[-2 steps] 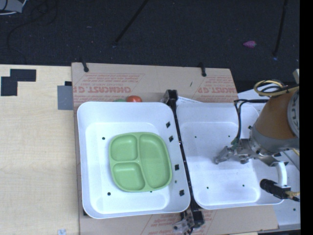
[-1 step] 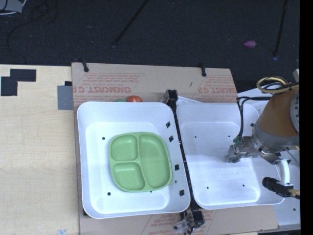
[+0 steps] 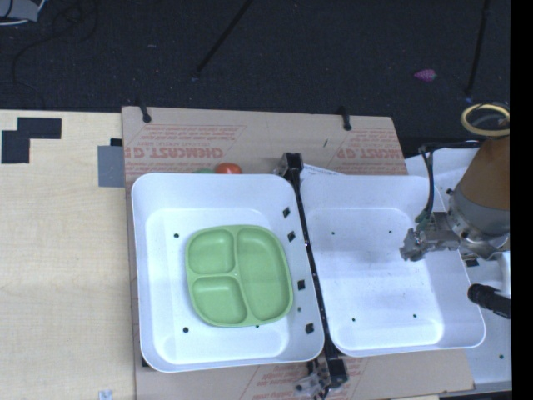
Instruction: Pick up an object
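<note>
A light green divided plate [image 3: 239, 275] with three compartments lies flat in the middle of the left white bin [image 3: 158, 207]. The arm comes in from the right, and my gripper [image 3: 414, 247] hangs over the right edge of the right white bin [image 3: 375, 340], far from the plate. Nothing can be seen between its fingers. Behind the left bin's back rim, a small red and orange object [image 3: 227, 169] lies on the cardboard, with a bit of green beside it.
Both bins rest on a cardboard sheet [image 3: 258, 140] on a light wooden bench. A black clip strip [image 3: 301, 248] runs between the bins. A yellow tape ring [image 3: 485, 118] sits at the far right, behind the arm.
</note>
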Controlling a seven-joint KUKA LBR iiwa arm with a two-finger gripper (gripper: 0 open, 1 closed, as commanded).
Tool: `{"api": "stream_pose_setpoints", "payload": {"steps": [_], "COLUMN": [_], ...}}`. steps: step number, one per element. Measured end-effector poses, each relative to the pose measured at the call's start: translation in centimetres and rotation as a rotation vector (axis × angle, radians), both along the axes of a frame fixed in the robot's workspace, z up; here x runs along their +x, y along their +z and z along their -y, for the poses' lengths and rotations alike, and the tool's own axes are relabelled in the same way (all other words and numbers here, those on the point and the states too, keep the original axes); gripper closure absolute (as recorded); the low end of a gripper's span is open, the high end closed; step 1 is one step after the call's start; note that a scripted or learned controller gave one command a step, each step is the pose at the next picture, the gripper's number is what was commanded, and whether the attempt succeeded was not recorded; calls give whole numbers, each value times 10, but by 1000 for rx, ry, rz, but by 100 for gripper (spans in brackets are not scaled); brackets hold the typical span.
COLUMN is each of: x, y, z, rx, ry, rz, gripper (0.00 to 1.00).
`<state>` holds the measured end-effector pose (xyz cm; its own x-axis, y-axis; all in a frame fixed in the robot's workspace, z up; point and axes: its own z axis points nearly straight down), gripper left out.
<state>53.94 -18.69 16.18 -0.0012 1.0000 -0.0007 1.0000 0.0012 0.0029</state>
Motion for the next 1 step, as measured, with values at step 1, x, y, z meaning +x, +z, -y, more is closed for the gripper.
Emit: {"api": "stream_pose_setpoints", "payload": {"steps": [1], "x": [1], "y": [52], "z": [1], "rx": [0], "ry": [0], "rz": [0], "gripper": [100]}}
